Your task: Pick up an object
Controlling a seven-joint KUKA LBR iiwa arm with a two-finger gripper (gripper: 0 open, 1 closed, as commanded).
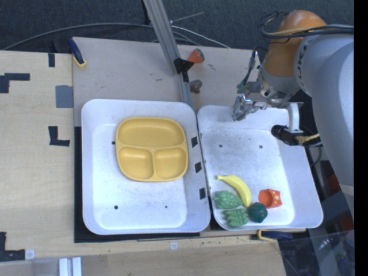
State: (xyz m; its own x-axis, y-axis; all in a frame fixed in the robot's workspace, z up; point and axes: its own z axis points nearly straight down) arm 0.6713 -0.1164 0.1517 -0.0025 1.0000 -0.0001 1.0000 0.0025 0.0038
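Right white bin [299,171]: yellow plastic banana [237,187], green toys, red block [270,198] are grouped at near edge. Left white bin [98,171]: yellow sectioned tray [152,148]. Tool [240,112] is poised over right bin's far rim; finger state cannot be told.

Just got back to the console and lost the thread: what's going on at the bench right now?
The arm's gripper sits over the far rim of the right bin, with nothing visible between its fingers. The items to pick lie clustered at that bin's near end: a banana, two green pieces, a dark green ball and a small red item. The left bin holds a yellow divided tray. No pick has happened yet.
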